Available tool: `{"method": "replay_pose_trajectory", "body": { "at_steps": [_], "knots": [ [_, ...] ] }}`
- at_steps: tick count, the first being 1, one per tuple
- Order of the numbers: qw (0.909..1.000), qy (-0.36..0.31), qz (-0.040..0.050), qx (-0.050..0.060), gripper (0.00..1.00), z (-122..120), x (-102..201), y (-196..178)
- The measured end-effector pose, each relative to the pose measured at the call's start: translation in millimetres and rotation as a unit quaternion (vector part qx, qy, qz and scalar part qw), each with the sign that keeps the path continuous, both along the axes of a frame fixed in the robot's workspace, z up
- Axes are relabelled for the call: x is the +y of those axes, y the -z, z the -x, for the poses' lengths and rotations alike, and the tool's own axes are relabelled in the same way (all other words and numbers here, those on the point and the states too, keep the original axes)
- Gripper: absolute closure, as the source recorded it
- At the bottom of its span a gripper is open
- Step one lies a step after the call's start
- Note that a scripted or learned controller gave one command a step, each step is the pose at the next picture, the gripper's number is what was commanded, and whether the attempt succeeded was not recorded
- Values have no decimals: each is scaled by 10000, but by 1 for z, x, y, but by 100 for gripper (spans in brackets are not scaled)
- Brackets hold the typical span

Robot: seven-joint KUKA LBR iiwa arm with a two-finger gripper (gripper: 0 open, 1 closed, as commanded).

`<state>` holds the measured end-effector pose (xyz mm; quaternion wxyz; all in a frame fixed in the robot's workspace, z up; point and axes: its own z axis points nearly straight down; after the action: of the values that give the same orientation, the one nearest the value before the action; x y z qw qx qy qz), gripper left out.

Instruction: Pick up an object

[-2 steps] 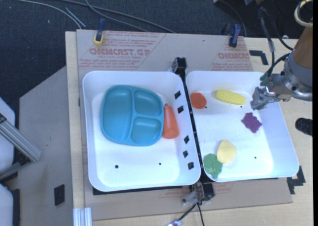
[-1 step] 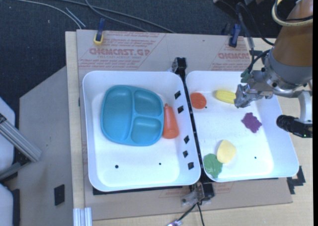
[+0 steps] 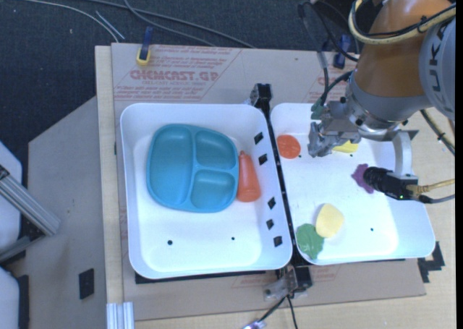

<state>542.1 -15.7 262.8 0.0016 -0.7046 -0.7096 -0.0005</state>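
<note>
Grey metal marks the gripper [image 3: 323, 148], which is seen low over the upper part of the right bin [image 3: 405, 244]. Whether anything is clasped there cannot be told at this viewing slant. A yellow object [image 3: 348, 147] is seen just beside the gripper, on its right and partly hidden by the wrist; its shape cannot be made out. An orange round piece [image 3: 289, 147] lies just to the gripper's left, near the divider between the bins. These two are judged the nearest candidates for a pick, one on either side. Farther out in the same bin, a purple object [image 3: 361, 175] lies below and right, and a pale yellow piece [image 3: 330, 220] touches a green piece [image 3: 309, 240] near the front wall. In the left bin [image 3: 137, 226], a blue sectioned tray [image 3: 192, 168] is flanked by an upright-lying orange carrot-like item [image 3: 248, 178].
</note>
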Motion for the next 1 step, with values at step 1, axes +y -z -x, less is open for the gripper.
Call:
{"method": "replay_pose_trajectory", "body": {
  "at_steps": [1],
  "knots": [
    [10000, 6, 2, 12, 100, -7, 53, 17]
  ]
}}
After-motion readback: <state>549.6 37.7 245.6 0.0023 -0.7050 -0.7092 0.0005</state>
